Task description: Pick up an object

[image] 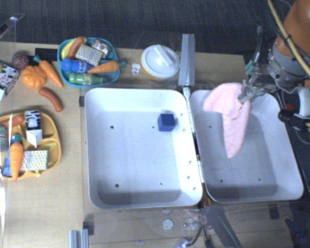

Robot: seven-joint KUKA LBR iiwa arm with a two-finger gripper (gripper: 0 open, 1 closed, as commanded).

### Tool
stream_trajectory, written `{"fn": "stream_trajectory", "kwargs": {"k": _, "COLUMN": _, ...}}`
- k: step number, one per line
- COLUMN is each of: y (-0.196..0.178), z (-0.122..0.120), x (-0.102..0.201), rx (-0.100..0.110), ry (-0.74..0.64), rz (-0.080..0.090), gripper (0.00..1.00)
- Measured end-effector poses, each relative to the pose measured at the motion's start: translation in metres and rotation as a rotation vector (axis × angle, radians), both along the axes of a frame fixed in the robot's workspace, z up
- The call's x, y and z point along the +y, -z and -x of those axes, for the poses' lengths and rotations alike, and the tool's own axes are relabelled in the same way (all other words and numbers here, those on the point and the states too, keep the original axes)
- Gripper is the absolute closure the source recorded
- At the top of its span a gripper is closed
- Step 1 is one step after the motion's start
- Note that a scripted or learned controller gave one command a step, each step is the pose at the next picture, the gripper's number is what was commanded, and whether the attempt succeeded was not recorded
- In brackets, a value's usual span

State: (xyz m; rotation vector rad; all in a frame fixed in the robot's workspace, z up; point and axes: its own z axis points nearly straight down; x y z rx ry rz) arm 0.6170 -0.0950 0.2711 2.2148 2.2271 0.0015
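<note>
A single fixed camera looks down on the bench [67, 190] from above at a slant, taking in both white bins side by side, the left bin [139, 190] near the middle of the frame and the right bin [258, 185] toward the right. It stands far enough back to include the bench's left part with its toy food and a strip of dark floor [144, 6] along the top. The arm [299, 30] enters at the upper right corner.
</note>
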Motion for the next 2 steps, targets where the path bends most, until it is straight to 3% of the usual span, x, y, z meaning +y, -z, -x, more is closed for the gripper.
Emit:
{"fn": "stream_trajectory", "kwargs": {"k": 1, "y": 0.141, "z": 0.018, "x": -0.008, "rx": 0.002, "ry": 0.078, "rz": 0.000, "gripper": 0.00}}
{"fn": "stream_trajectory", "kwargs": {"k": 2, "y": 0.176, "z": 0.032, "x": -0.007, "rx": -0.021, "ry": -0.046, "rz": 0.004, "gripper": 0.00}}
